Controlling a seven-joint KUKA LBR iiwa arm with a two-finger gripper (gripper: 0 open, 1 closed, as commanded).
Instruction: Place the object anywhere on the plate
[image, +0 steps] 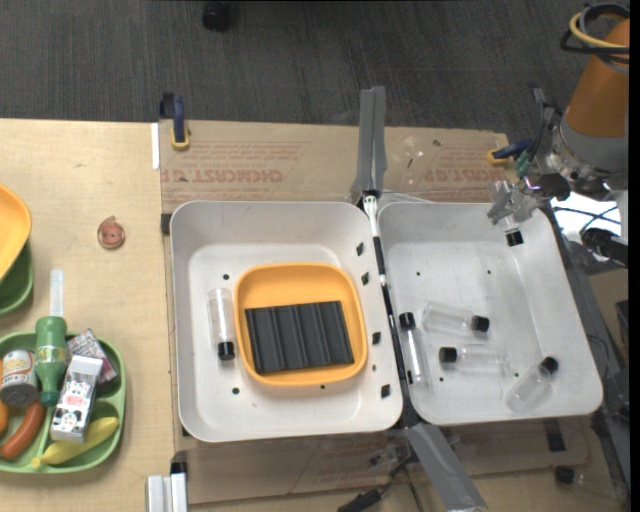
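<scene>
Vials (462, 322) lie loose at the right bin's (570, 400) lower middle; we see the gripper (512, 212) at its upper right rim, grip indiscernible; the plate (300, 283) sits centre-left.

This looks like a robot lab. A big grey and orange robot arm (598, 95) stands by two shallow white plastic bins (190, 330) on brown cardboard (260, 165), over grey office carpet (300, 50).

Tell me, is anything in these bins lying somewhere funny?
Yes. One clear vial lies in the left bin, on the bin floor beside the orange plate instead of on it. Several more vials lie scattered on their sides in the right bin. Nothing looks spilled or broken.
</scene>
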